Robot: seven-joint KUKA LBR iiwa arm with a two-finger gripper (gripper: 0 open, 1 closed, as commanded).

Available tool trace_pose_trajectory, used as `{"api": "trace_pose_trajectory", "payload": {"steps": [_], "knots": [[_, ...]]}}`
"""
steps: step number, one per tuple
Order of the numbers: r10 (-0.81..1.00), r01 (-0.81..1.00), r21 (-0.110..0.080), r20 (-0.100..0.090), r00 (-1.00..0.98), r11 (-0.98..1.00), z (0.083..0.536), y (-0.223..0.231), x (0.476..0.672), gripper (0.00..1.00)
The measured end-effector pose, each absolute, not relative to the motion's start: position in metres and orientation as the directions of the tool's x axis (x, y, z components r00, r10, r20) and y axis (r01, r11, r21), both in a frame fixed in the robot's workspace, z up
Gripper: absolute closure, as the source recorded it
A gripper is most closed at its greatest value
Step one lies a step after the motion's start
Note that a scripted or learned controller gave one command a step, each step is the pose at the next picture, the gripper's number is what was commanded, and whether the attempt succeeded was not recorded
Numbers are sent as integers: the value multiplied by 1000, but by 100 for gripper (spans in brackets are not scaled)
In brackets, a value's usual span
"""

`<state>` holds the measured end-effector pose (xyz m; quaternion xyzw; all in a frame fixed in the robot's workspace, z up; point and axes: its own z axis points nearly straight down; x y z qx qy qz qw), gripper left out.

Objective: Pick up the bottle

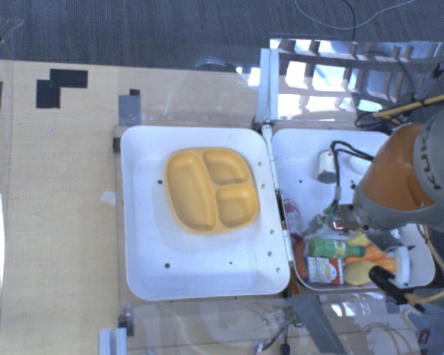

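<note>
The arm (411, 176) reaches in from 3 o'clock and bends down over the right bin (303, 150), its wrist hanging above the clutter at that bin's 6 o'clock end. The gripper (343, 219) sits just above the heap, likely because the program has lined it up for a straight drop onto the pile; whether it is wide, narrow or closed on anything I cannot tell, since the wrist hides it.

The bottle (333, 248) lies on its side near the bin's 6 o'clock edge, green and orange, pointing roughly from 9 to 3 o'clock. It touches a red-and-white packet (325, 271) at its 6 o'clock side and yellow and orange pieces (366, 261) toward 3 o'clock. Lying flat and hemmed in, it probably offers only its upper side to a grasp. It does not look lifted.

The left bin (144, 272) holds a yellow divided plate (211, 189), set well apart from the work. Both bins rest on a pale wooden desk (52, 198) with black tape marks at 11 o'clock; dark carpet (133, 13) and a loose cable (333, 6) lie beyond at 12 o'clock.
</note>
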<state>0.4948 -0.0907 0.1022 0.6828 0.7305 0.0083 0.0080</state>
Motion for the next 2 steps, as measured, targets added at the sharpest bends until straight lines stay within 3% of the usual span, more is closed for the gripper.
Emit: {"api": "trace_pose_trajectory", "payload": {"steps": [1, 2], "knots": [[999, 999, 14, 2, -40, 40, 90, -109, 492, 0], [999, 999, 22, 1, -45, 45, 102, -108, 495, 100]]}}
